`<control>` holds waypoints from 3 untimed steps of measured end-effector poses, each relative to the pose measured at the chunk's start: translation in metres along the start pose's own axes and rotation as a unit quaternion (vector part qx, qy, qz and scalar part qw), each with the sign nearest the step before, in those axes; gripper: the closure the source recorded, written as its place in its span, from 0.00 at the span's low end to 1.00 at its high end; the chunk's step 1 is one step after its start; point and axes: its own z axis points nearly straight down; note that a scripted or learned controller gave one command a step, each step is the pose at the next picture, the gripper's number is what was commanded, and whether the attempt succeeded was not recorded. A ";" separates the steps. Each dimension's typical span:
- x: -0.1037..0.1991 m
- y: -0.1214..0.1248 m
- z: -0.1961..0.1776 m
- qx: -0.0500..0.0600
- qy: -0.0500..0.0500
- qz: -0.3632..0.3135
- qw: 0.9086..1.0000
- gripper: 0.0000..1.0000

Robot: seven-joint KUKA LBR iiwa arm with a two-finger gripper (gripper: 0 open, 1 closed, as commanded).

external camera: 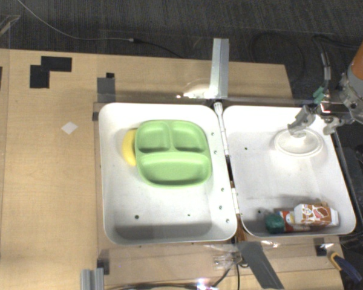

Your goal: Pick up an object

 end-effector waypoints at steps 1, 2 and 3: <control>0.078 -0.021 0.083 0.000 0.000 -0.089 0.996 0.00; 0.115 -0.035 0.099 -0.001 0.000 -0.350 0.937 0.00; 0.175 -0.061 0.100 -0.001 0.001 -0.431 0.902 0.00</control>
